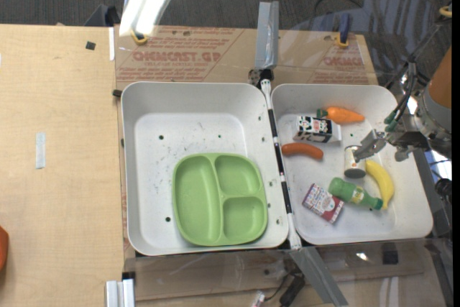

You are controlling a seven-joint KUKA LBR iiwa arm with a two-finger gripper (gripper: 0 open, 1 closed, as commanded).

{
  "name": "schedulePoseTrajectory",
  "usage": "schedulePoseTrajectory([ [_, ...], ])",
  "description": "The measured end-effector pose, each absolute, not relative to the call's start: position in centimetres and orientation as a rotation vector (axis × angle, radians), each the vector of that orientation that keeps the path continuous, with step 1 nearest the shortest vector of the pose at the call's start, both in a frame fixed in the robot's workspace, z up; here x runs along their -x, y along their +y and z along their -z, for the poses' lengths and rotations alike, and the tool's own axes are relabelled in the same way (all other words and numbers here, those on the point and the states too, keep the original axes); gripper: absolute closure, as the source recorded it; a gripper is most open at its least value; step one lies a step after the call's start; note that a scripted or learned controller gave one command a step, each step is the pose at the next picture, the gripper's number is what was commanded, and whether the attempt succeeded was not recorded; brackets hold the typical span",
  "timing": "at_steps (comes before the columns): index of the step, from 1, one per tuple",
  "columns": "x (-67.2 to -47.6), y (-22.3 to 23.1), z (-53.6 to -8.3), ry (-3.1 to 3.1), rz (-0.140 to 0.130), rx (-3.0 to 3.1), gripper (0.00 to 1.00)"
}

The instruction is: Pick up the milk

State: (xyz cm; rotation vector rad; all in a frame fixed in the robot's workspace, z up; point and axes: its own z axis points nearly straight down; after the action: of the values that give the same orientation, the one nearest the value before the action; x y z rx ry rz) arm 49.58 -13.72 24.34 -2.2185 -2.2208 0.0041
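Observation:
The milk is a small black-and-white carton with a cow pattern. It lies in the upper left part of the right bin, just left of an orange carrot. My gripper hangs over the right side of that bin, roughly a hand's width right of the milk and slightly nearer the front. It is open, with nothing between its fingers. A small grey can sits just below and left of the gripper.
The right bin also holds a red sausage, a banana, a green bottle and a pink box. In the left bin lies a green divided plate. A ridge separates the bins.

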Motion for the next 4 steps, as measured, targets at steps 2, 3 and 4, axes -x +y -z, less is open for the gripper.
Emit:
schedulePoseTrajectory([
  [2, -48.5, -11.8, -9.6, -2.21, 0.006, 2.24, 0.0],
  [3, -48.0, -10.1, -9.6, -2.183, 0.008, 2.27, 0.0],
  [4, -51.0, -9.6, -9.6, -2.176, 0.008, 2.275, 0.0],
])
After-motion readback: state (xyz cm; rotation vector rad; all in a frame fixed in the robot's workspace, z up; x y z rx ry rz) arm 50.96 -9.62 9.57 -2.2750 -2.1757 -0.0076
